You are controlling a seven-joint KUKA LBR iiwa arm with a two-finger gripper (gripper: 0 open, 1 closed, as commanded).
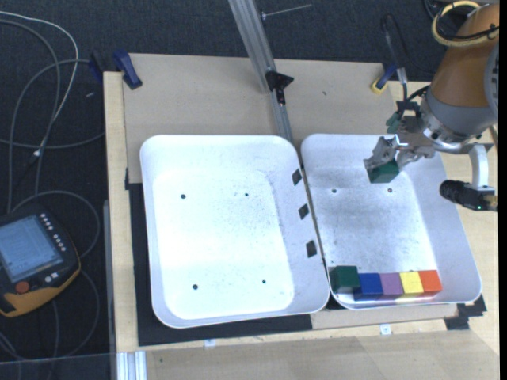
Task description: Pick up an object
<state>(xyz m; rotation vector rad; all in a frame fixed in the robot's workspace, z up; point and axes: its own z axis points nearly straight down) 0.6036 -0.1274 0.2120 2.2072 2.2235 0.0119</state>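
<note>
My gripper (383,165) hangs over the far part of the right bin (444,212), reaching in from the right. A small dark green block (386,172) sits between its fingers, and the gripper is shut on it. Along the right bin's near edge lies a row of blocks: green (344,277), blue (369,284), purple (391,283), yellow (410,282) and orange (429,280).
The left bin (158,212) lies beside the right one, with black clips (304,210) along the shared rim. A metal post (257,38) slants up behind the bins. A teach pendant (32,256) rests off the bench at left.
</note>
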